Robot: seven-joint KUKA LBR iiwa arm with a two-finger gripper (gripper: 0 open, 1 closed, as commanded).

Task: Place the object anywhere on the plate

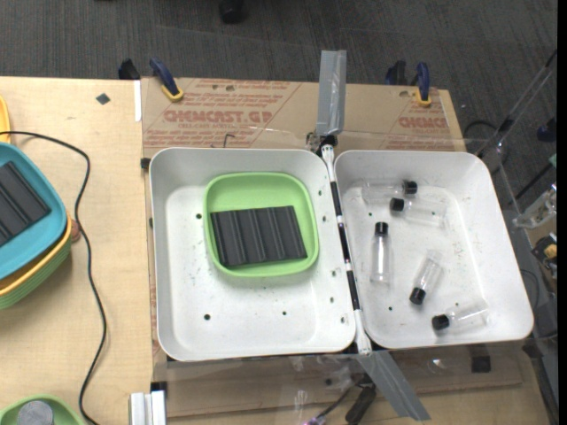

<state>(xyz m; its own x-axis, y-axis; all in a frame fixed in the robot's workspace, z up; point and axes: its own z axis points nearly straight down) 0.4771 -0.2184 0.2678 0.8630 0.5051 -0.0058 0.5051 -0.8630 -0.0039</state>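
Lying scattered in the right bin [496, 237], five clear vials [380, 251] wait well apart from the green plate [260, 191] in the left bin [177, 264]. Smooth and round, they could roll or slip from any grasp. The gripper's state I cannot tell.

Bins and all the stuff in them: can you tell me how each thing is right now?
Left bin: holds the green plate.
Green plate: flat, right way up, with a dark ribbed mat on it; no vial on it.
Right bin: holds clear vials with black caps.
Vials: all lying on their sides, caps on, for example the middle one and the front one.
Clamps: gripping the cardboard's back edge.
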